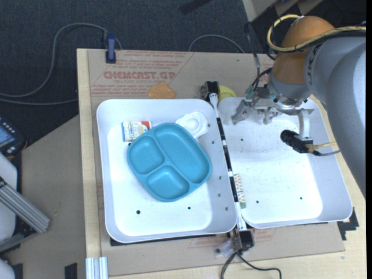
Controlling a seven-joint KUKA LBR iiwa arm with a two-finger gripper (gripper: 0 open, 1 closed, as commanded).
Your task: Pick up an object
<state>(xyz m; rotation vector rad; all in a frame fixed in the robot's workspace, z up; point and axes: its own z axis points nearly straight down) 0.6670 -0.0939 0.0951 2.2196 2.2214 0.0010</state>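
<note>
Over the right bin's [290, 190] far end hangs the gripper [256, 114], fingers spread apart around nothing; well apart from it, the blue divided plate [168, 161] lies in the left bin [116, 196], beside a small carton [135, 129]

Bright even overhead light, soft shadows, mild glare on white bins [110, 156], slightly soft focus.

Light-blue three-compartment plastic plate [168, 161]; white shallow bins [116, 202]; tan wooden table [93, 92] printed with red lettering; dark carpet floor [35, 10].
</note>
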